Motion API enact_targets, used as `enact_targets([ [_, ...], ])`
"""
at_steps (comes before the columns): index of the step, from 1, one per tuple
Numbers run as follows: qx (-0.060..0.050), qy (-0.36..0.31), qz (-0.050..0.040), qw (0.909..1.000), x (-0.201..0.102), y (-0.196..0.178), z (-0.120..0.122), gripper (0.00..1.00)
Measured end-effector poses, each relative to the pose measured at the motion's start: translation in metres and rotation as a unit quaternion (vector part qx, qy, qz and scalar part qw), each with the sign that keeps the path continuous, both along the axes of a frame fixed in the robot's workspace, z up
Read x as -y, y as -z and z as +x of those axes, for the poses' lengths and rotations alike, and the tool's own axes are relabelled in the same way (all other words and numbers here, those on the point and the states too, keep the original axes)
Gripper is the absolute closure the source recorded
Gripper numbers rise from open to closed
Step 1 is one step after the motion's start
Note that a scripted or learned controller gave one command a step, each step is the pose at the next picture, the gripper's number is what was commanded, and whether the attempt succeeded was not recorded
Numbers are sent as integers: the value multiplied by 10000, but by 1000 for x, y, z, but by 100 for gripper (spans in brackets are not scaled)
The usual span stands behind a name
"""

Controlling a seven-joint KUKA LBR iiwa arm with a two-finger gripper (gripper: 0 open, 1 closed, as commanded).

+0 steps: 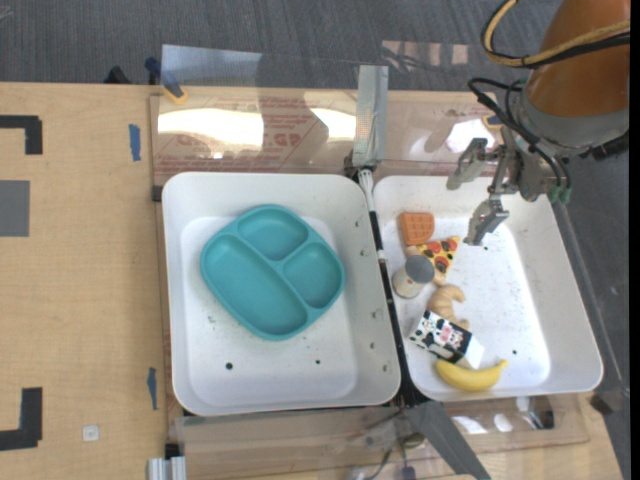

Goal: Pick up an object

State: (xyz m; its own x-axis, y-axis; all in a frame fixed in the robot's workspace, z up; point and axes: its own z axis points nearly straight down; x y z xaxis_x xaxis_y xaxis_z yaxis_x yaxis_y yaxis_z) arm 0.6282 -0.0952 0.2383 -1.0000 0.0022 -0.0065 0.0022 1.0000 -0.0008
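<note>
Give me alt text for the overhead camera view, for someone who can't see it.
A grey robot arm's two-finger gripper hangs over the right white bin, holding nothing, above an orange block, a pizza-slice toy, a black-and-white packet and a yellow banana. The left white bin holds a teal divided plate.

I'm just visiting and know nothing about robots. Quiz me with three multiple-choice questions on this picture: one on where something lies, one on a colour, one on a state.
1. Where does the banana lie?
A. right bin, near edge
B. left bin
C. on the plate

2. What colour is the divided plate?
A. red
B. teal
C. yellow

3. What is the gripper doing?
A. gripping the banana
B. resting on the plate
C. hanging over the right bin, holding nothing

Answers: 1 A, it lies by the bin's near rim. 2 B, it is plainly blue-green. 3 C, nothing sits between its fingers.
</note>
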Motion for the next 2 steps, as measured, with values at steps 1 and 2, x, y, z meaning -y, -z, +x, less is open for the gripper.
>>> enact_targets([
  [1, -37, 1121, 15, 9937, -2, 94, 28, 0],
  [2, -18, 2402, 28, 9707, 6, 144, 29, 0],
])
